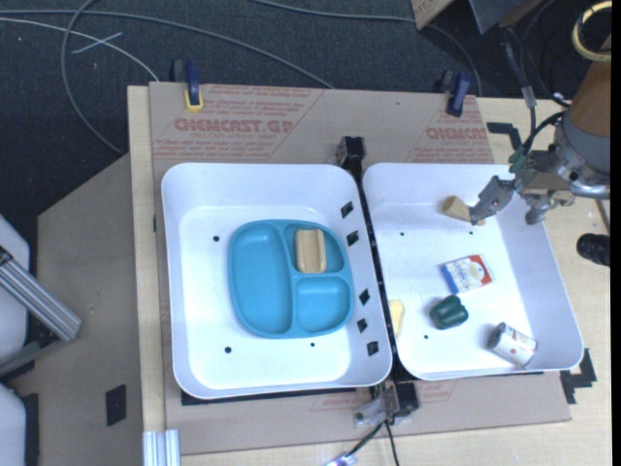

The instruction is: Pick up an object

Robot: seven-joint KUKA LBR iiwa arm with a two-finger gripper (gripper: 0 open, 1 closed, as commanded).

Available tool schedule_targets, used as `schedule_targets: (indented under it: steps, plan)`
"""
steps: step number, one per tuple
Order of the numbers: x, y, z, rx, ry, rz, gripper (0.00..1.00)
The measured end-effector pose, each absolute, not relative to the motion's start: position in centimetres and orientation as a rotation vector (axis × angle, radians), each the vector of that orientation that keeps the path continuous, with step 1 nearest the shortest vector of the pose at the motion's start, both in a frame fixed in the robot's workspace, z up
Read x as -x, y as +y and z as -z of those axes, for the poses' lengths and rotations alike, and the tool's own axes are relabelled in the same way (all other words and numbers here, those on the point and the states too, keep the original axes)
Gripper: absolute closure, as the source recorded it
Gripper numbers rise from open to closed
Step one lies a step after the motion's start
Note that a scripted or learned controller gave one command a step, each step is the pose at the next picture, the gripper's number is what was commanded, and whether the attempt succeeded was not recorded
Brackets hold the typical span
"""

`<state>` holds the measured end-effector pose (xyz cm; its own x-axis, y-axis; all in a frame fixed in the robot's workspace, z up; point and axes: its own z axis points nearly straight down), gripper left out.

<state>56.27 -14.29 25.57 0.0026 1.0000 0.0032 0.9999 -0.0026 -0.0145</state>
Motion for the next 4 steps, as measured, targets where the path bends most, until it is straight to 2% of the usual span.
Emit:
schedule_targets:
  steps: [1, 3, 4]
  plan:
    - [-56.5, -14.2, -26.3, 2.220, -2.221, 0.000, 0.00]
    - [-55.4, -13.4, -15.4, 2.216, -2.216, -0.004, 0.00]
    - [-55.9, -13.2, -11.0, 2.217, -2.218, -0.003, 0.00]
